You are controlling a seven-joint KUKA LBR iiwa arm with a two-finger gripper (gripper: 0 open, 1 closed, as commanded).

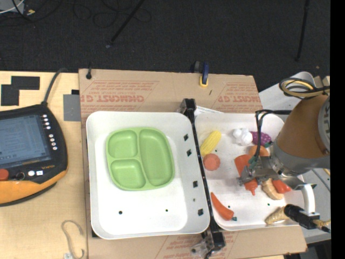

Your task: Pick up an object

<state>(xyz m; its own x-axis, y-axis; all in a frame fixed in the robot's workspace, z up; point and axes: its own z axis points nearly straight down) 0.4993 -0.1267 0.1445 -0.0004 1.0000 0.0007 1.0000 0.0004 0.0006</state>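
In the camera view, the right bin [226,139] is crowded with toy food. A yellow corn cob [211,141] lies tilted in its upper left part, with a red tomato [212,162] just below it. A red-orange pepper [222,206] lies near the bin's lower left rim. A white piece [240,136] and a purple piece [263,138] sit toward the upper middle. At right centre of the frame the gripper [254,176] is down among a tight cluster of orange and red pieces [243,163], with a tan piece [269,189] just beside it. How far the jaws are apart, and whether anything sits between them, cannot be told from here. A cream-coloured piece [276,216] lies at the lower right rim.

The left bin [102,204] holds a green divided tray [140,158] in its upper half; the floor below the tray is bare. A black divider [195,166] runs between the bins. Both rest on cardboard [135,90], on a wooden bench [32,220]. A teach pendant [29,150] lies at left centre. Dark floor with cables fills the top.

The arm [302,134] covers the right bin's right side.
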